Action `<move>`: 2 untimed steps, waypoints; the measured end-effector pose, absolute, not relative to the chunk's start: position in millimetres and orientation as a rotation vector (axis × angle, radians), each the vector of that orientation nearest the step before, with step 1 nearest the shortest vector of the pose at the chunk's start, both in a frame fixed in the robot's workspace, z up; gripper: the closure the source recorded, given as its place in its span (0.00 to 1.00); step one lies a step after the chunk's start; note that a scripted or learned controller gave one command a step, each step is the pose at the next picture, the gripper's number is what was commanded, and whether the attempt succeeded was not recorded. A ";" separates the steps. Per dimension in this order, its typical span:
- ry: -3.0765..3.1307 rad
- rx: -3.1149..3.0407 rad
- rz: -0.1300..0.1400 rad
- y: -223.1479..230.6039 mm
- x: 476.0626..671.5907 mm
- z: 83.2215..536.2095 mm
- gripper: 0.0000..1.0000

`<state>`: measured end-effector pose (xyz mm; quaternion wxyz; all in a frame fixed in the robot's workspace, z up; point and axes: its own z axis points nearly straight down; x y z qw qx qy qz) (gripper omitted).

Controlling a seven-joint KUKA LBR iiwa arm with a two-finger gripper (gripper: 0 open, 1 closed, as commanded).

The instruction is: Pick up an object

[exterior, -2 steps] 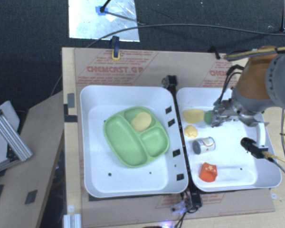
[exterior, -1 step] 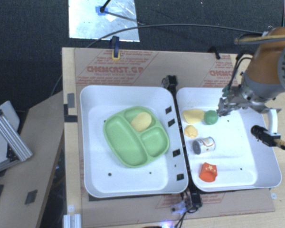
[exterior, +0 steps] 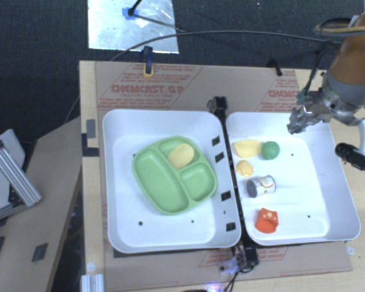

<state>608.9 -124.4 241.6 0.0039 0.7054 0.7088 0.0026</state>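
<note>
Five candidates sit in the right bin (exterior: pixel 334 181), all toward its left side, right of centre in the frame: a yellow block (exterior: pixel 247 148) touching a green ball (exterior: pixel 270 150), a small yellow piece (exterior: pixel 244 168) just below them, a can (exterior: pixel 261 185) on its side, and a red piece (exterior: pixel 266 220) lowest down. My gripper (exterior: pixel 299 121) hangs at the upper right, over the bin's top edge, above and right of the ball, nothing between its fingers; I can't tell whether they're parted or closed. So I judge we're at the approach, no grasp yet. Next I'd want it to travel down-left over one item, likely the ball, and descend. In the left bin (exterior: pixel 121 163), a green tray (exterior: pixel 164 187) holds a yellow lump (exterior: pixel 181 156).
</note>
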 end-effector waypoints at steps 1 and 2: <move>2.225 2.214 0.003 -124.4 609.8 241.9 1.00; 2.232 2.212 0.002 -71.9 602.8 233.0 1.00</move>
